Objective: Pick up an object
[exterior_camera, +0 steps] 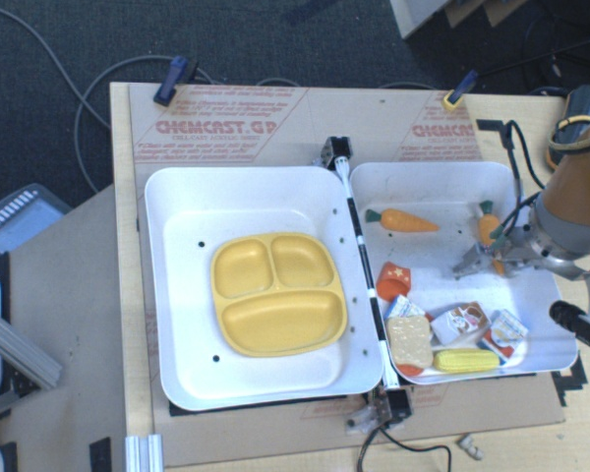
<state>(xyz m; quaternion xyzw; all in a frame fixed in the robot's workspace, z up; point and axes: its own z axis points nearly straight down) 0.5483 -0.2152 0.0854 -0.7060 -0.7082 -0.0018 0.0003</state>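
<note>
- The gripper (482,260) is reaching down into the right bin (423,180) near its far right side, with its metal fingers (469,263) spreading slightly apart and nothing showing between them; it looks lowered for a grab that is not yet made.
- A small orange object (488,228) is lying just beside the gripper, partly covered by the wrist, so its shape is hard to tell; it is the likeliest target.
- The toy carrot (408,221) is lying further left, apart from the fingers.
- A red piece (393,281), a bread slice (409,342), a corn cob (465,361) and small packets are crowding the near corner, overlapping.
- The yellow divided plate (275,293) is sitting in the left bin (177,195).
</note>
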